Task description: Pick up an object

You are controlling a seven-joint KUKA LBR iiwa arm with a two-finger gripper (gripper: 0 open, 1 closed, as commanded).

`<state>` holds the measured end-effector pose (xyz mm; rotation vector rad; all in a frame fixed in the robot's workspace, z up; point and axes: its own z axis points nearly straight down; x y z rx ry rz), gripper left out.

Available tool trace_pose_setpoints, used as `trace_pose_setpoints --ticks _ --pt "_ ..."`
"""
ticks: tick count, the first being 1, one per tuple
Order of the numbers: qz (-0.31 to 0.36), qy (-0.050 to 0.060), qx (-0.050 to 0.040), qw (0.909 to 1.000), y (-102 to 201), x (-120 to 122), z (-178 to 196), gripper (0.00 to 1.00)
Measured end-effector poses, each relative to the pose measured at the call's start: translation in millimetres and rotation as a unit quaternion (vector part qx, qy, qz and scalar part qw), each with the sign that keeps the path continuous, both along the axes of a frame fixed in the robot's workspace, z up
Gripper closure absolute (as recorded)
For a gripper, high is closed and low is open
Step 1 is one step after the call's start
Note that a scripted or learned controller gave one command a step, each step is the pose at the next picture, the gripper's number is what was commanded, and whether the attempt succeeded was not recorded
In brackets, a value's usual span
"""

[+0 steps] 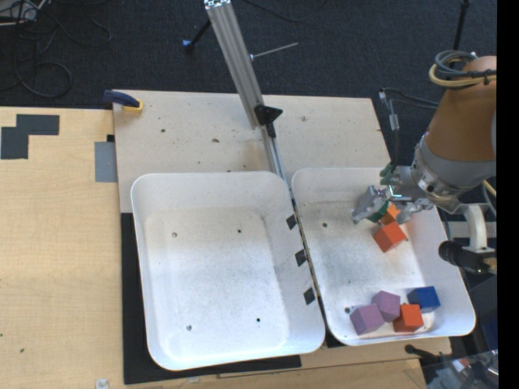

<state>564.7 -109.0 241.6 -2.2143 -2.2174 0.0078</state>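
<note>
My gripper (371, 207) hangs over the upper right part of the right bin (340, 258), reaching in from the right. A small green piece (378, 212) and a small orange piece (391, 213) sit right at its tip; whether either is held is unclear. An orange cube (390, 236) lies just below the gripper on the bin floor. In the bin's near right corner lie two purple blocks (366, 319) (388, 304), an orange block (409, 318) and a blue block (424, 298), close together.
The left bin (211, 274) lies beside the right one, with black clips (300, 256) along the shared edge. A slanted aluminium bar (239, 55) rises behind the bins. The arm's orange band (462, 128) fills the right side.
</note>
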Motion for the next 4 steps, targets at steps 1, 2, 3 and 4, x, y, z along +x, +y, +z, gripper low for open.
trace_pose_setpoints --ticks 1,2,3,4 --pt "-0.002 -0.003 -0.0005 1.0 -1.6 0.7 2.7 0.0" --pt "-0.001 0.0 -0.0002 1.0 -5.3 -2.6 -61.0 0.0" --pt "-0.001 0.001 0.0 1.0 -5.7 -4.5 -126.0 0.0" --pt "-0.001 -0.003 -0.0007 1.0 -5.0 -4.1 -150.1 0.0"
